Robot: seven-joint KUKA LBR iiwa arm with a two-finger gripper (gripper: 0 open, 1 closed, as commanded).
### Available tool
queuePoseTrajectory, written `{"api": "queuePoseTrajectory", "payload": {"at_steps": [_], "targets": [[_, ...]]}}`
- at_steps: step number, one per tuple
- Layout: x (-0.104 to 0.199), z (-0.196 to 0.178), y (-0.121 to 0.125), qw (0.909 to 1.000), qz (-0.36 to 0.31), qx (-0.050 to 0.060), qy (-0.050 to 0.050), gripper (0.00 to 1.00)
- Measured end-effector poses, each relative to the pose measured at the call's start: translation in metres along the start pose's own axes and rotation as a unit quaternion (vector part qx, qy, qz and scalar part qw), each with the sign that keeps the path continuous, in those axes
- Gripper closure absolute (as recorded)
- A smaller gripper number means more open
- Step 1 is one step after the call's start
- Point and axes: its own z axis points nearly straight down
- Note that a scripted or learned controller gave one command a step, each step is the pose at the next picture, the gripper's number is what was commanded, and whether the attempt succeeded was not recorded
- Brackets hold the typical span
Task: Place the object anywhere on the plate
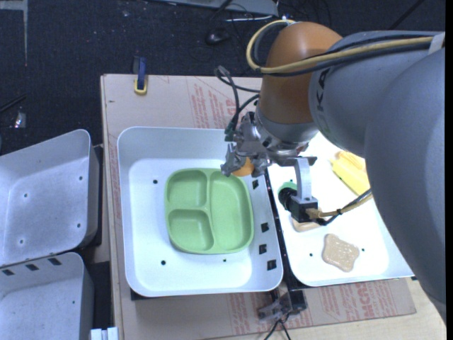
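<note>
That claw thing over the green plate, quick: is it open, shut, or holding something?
Gripper: shut on a small orange object, held at the green plate's upper right rim.

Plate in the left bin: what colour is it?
Light green. The plate, with three compartments, shows in the camera view, lying in the left bin.

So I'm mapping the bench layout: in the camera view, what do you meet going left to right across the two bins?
Green divided plate in the left bin → gripper over the plate's upper right corner → tan toast-shaped piece → yellow object, the last two in the right bin.
</note>
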Motion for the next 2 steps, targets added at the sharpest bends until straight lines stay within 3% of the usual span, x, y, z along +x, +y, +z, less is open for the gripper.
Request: {"api": "queuePoseTrajectory", "payload": {"at_steps": [1,2], "targets": [[0.0286,0.0054,0.0247,1.0,0.001,0.0,0.0,1.0],[0.0264,0.0052,0.024,1.0,0.003,0.0,-0.001,0.0]]}}
